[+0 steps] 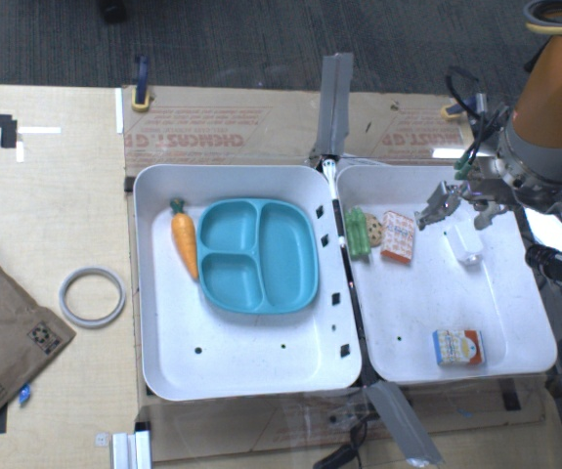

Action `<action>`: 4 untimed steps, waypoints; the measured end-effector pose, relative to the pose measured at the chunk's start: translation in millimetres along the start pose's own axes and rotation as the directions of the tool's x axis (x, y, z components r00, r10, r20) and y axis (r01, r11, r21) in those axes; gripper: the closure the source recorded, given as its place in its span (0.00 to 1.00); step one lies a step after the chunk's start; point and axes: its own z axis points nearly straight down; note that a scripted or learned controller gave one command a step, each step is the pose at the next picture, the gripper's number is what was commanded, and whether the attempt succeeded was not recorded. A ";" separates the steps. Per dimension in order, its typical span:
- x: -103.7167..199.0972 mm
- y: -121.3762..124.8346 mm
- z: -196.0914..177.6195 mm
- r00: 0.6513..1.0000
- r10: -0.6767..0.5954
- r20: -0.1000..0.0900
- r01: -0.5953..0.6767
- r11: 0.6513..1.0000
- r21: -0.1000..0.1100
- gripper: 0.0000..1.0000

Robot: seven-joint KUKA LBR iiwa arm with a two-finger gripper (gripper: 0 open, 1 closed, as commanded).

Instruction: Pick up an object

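Arm entered from the right, orange band up, wrist angled down over the right bin [515, 360] near its back right corner. Gripper [461, 203] hung above the bin floor, fingers spread, nothing between them. Green item [358, 234] and red-and-white packet [398, 236] lay just left of it; small carton [457, 347] sat near the front. Left bin [163, 360] held a blue tray [260, 255] and carrot [185, 239].

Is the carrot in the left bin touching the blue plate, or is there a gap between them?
Cannot tell. In the camera view the carrot lies along the left edge of the blue plate, its tip right at the plate's rim, but the slanted view shows neither clear contact nor gap.
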 end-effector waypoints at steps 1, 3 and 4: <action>26.5 43.2 75.5 1.000 -0.027 0.000 0.027 1.000 0.001 0.00; -4.2 70.9 173.6 0.995 0.102 0.000 -0.102 0.995 -0.003 0.00; -5.5 70.6 165.0 0.994 0.105 0.000 -0.105 0.994 -0.002 1.00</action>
